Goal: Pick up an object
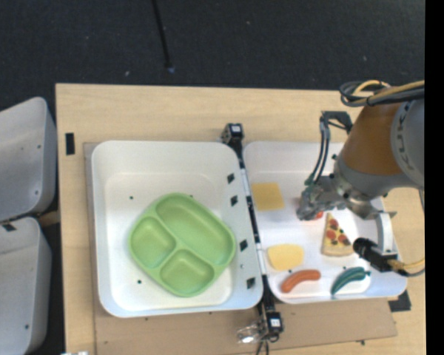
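Pizza slice (336, 237) looks the likeliest pick: a small toy wedge lying flat in the right bin (281, 156), just below and right of the pincer (311, 207). I judge it light, stiff and plastic-smooth, so it may skid under a glancing touch; its straight side edges, taken across the narrow width, seem the best hold, as the flat top offers nothing.

By size, the worktop (170, 113) comes first, pale wood, bearing both white bins side by side. The left bin (111, 168) holds a green divided plate (181, 244), three compartments, tilted a little in the frame. The grey arm (377, 146) with its orange band reaches in from the right and hangs over the right bin.

Smaller things lie scattered in that bin: a tan square piece (268, 196) near the dividing wall, a yellow rounded piece (285, 257) below it, a red sausage (301, 279) near the front wall, and a dark green curved piece (351, 277) beside it at the right.

Whether the pincer is spread or clenched I cannot tell; nothing is seen held in it.
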`<action>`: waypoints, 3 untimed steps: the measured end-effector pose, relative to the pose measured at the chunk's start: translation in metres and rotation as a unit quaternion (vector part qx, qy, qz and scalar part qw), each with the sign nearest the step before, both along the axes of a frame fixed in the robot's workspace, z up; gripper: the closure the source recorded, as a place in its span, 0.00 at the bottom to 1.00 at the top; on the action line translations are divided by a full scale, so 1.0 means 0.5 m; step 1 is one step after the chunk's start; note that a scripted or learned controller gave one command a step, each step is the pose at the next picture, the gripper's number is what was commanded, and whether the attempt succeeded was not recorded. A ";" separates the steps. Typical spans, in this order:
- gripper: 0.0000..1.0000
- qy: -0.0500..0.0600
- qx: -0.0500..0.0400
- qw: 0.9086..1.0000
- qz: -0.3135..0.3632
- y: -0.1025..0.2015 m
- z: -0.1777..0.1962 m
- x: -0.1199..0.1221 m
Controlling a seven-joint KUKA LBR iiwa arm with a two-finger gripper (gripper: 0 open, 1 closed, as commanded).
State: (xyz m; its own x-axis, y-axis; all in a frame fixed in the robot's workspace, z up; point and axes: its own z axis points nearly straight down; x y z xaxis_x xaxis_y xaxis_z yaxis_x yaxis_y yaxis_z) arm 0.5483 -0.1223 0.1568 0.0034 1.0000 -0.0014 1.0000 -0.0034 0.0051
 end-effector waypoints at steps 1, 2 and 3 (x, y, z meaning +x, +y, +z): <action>1.00 -0.001 0.000 1.000 0.001 -0.007 0.117 -0.014; 1.00 -0.002 0.000 1.000 0.003 -0.004 0.244 -0.019; 1.00 0.002 0.001 1.000 0.005 0.087 0.245 -0.031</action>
State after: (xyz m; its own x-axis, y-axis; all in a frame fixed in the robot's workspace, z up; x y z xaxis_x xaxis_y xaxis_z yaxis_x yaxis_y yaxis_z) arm 0.5327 -0.0786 0.2795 -0.0070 1.0000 0.0010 1.0000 0.0070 0.0013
